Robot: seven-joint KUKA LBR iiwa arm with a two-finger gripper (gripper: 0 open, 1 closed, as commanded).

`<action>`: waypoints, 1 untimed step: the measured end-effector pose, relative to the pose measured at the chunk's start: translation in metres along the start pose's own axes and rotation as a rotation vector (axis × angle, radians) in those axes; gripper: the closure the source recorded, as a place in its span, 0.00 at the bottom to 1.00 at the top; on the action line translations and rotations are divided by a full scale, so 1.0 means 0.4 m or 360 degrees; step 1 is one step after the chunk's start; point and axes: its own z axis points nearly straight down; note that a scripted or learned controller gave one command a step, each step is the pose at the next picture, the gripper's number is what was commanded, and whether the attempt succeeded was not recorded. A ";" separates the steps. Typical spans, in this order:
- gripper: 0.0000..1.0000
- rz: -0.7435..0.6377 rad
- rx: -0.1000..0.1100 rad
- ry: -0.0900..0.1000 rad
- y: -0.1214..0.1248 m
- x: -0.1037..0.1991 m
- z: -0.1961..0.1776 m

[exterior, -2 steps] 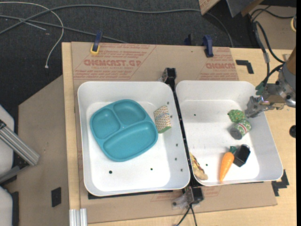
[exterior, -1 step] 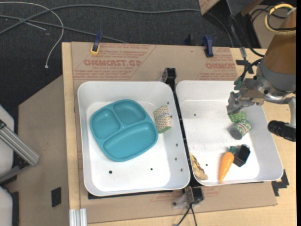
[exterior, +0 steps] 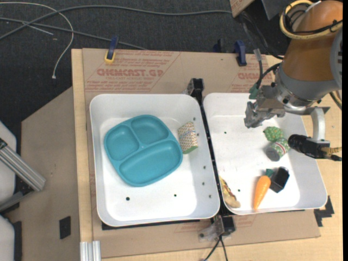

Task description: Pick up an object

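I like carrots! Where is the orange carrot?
The carrot lies in the right bin, near its front edge, just left of a black block.

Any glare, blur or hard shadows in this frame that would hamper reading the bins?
Camera view: even, soft lighting; the white bins look bright but not blown out; the blue tray casts a faint shadow; the end effector is slightly soft; the carrot reads sharp.

A teal three-compartment plastic plate (exterior: 143,156) lies in the left shallow white bin (exterior: 109,200), beside a small cup with a green-and-cream checked pattern (exterior: 187,136). The right shallow white bin (exterior: 228,113) has an orange toy carrot (exterior: 261,190), a black block (exterior: 280,179), a green-and-white patterned piece (exterior: 274,133) and a tan banana-like piece (exterior: 229,194). The cardboard counter (exterior: 136,72) is brown with red lettering.
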 end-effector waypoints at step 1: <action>1.00 -0.0001 0.0000 0.0000 0.051 0.136 0.022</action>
